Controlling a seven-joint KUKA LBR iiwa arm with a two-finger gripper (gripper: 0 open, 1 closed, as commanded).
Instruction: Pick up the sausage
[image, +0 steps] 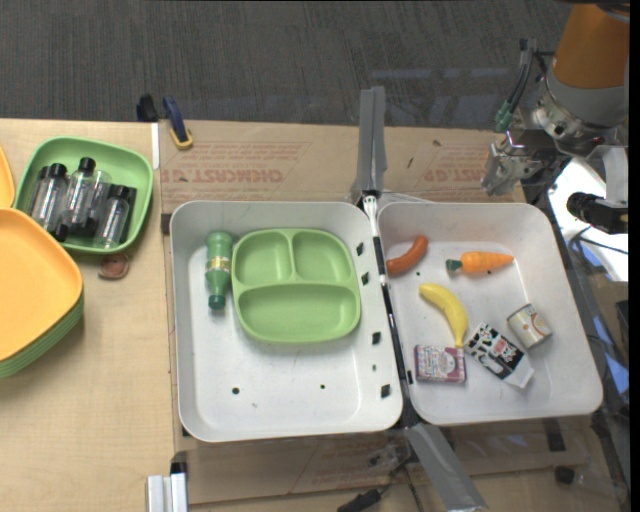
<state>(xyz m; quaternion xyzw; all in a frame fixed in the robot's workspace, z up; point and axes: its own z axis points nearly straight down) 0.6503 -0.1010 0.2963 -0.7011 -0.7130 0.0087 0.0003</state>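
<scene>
While your gripper (500, 170), its state unclear, hangs beyond the right bin's (560, 400) far rim, the sausage (406, 254) lies near the far-left wall.

You look down from one fixed camera above the bench (90, 440), tilted so the bench's far edge runs along the top of the frame and its near edge along the bottom. It sits far enough back that you take in both white bins whole: the left bin (200, 390) near centre, the right bin (570, 390) toward the right edge. The arm (592, 60) enters at the top right corner, cropped by the frame.
</scene>
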